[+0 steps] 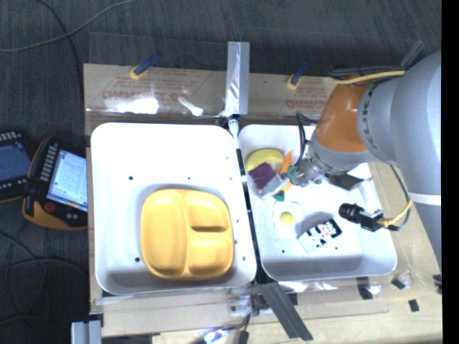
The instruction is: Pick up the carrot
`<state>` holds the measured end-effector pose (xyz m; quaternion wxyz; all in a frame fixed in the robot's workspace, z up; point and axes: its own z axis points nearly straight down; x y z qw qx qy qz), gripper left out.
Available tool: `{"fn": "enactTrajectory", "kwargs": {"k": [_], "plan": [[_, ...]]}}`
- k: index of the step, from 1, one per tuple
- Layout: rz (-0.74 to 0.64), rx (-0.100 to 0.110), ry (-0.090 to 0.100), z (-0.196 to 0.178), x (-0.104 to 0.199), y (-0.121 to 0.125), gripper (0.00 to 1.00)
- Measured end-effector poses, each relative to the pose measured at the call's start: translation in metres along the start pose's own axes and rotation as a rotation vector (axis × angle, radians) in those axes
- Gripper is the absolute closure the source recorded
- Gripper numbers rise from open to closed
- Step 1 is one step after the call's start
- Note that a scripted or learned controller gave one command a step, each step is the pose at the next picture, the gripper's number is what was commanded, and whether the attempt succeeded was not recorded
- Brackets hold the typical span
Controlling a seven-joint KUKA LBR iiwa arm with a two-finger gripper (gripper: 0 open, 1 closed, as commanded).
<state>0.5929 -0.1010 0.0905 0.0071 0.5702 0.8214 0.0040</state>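
The carrot [287,160] is a thin orange sliver, tilted, mid-frame in the right bin [380,260]; the gripper [295,175] sits just beside it. Whether its jaws are parted or clenched I cannot tell.

Yellow plastic divided tray [188,233] sits in left white bin [115,192]. Right white bin [373,253] has a purple block [262,174] touching a yellow rounded piece [264,156]. Handheld pendant with lit screen [57,185] left of bench.
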Motion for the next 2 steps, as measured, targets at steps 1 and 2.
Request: {"fn": "enactTrajectory", "kwargs": {"k": [1, 2], "plan": [[-0.001, 0.0, -0.001, -0.01, 0.0, 0.001, 1.0], [0.105, 0.017, 0.002, -0.109, 0.035, 0.063, 1.0]]}}
